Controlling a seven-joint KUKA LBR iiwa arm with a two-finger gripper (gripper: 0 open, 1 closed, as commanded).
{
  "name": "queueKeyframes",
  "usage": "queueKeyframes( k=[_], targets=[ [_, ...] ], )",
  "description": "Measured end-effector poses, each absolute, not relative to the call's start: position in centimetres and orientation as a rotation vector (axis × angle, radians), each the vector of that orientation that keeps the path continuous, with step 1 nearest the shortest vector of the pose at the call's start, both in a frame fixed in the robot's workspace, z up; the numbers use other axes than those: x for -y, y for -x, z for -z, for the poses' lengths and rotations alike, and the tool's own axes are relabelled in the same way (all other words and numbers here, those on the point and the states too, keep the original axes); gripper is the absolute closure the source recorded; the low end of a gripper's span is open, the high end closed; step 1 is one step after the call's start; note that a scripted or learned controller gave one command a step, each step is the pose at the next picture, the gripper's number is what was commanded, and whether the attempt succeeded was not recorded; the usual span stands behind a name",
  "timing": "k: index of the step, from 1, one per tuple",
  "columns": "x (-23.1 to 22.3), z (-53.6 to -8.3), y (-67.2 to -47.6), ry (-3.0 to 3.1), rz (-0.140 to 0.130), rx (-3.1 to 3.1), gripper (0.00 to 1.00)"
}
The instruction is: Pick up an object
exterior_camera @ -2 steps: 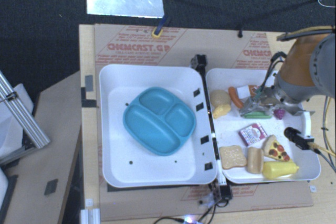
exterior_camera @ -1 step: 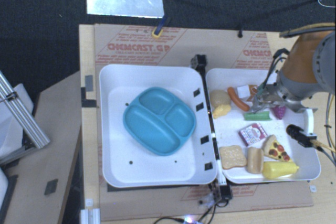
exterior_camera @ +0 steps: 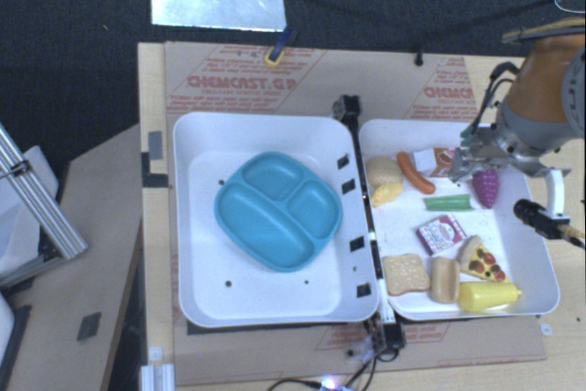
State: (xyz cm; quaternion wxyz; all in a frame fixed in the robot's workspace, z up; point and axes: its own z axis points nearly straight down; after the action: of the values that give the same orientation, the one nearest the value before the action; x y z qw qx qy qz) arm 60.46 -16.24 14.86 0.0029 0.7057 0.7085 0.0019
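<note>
A: Where is the gripper (exterior_camera: 465, 162) working?

B: Low over the far part of the right white bin (exterior_camera: 540, 243), just left of the purple grape-shaped toy (exterior_camera: 486, 186). Whether it is released or clenched, I cannot tell; nothing shows between its tips.

A: What lies closest to the grape toy?

B: The flat green bar (exterior_camera: 448, 202) is just to its left. The orange toy hot dog (exterior_camera: 417, 173) lies further left, tilted, and a small red-and-white card (exterior_camera: 427, 160) sits between the hot dog and the gripper. Left of the hot dog, the pale yellow lumpy toy (exterior_camera: 385, 179) is near the bin's left wall.

A: And nearer the camera?

B: Below the grape toy comes the small maroon printed packet (exterior_camera: 440, 233), then the pizza slice toy (exterior_camera: 482, 259). Along the near rim sit the tan toast slice (exterior_camera: 406, 273), the beige bread roll (exterior_camera: 445, 278) touching it, and the yellow squash-like toy (exterior_camera: 488, 295) just right of the roll.

A: Any open room?

B: Right of the grape toy the bin floor is bare toward the right wall, though a black part of the arm (exterior_camera: 540, 217) hangs over it there. A small bare patch lies between the green bar and the toast.

A: The other bin?

B: The left white bin (exterior_camera: 197, 197) holds a blue sectioned plastic plate (exterior_camera: 277, 210) in its middle, well apart from every wall. Both bins rest on a brown printed cardboard sheet (exterior_camera: 238, 78) on the desk (exterior_camera: 101, 188).
</note>
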Motion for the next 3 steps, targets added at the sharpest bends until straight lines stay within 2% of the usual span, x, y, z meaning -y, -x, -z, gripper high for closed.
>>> queueKeyframes(
  k=[1, 2, 3],
  targets=[
    [17.1, -19.9, -60.2, -2.215, -0.006, -2.219, 1.00],
    [17.1, -22.6, -60.3, -2.214, -0.004, -2.223, 1.00],
    [12.6, -22.1, -60.8, -2.211, -0.003, -2.230, 1.00]
  ],
)
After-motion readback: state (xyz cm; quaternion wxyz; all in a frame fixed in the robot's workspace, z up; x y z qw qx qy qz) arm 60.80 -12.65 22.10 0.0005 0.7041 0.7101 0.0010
